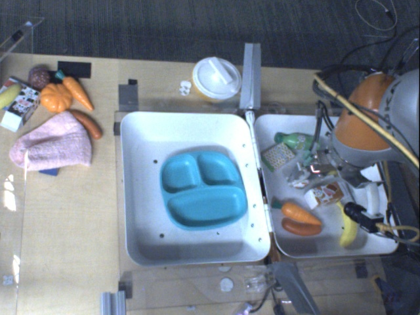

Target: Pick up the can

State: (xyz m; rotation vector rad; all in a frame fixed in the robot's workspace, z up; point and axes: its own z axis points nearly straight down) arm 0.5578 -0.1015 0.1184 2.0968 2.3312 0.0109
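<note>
Two white bins on a bench, seen from above. The left bin holds a blue divided tray, the landmark used below. No brand, label or writing is legible on any item.

Right of the tray, in the right bin, the gripper hangs low over a cluster of items; whether its fingers are parted or closed cannot be told. The can lies on its side just below and right of the gripper, its printed wrapper too blurred to read; contact cannot be judged. A carrot lies nearest the tray's lower right, a banana farther right, and a green bottle toward the upper right.
</note>
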